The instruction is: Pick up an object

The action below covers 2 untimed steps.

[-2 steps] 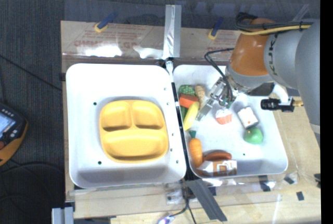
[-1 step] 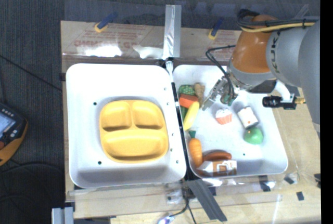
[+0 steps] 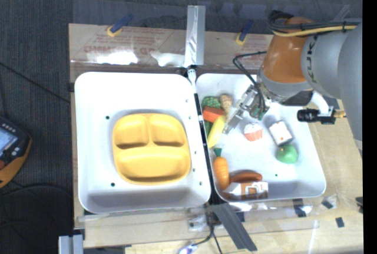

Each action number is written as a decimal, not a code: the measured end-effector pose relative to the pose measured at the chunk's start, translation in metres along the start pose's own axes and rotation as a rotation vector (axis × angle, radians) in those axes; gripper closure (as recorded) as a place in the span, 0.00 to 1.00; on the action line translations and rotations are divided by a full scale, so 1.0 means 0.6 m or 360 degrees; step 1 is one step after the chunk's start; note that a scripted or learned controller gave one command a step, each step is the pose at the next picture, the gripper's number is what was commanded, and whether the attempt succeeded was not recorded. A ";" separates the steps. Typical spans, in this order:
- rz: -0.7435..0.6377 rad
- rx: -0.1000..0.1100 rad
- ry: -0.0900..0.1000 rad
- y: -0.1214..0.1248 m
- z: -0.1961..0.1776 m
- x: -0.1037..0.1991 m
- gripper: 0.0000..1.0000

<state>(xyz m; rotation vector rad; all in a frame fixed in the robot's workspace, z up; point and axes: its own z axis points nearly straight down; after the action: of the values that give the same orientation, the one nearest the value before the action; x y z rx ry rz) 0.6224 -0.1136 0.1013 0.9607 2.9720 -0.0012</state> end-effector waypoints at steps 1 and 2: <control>0.0466 0.0000 0.0014 -0.054 0.019 -0.014 0.00; 0.1017 0.0005 0.0004 -0.036 0.017 0.042 0.00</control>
<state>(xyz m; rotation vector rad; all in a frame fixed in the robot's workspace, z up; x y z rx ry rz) 0.5897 -0.1166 0.0904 1.8479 2.5230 0.0040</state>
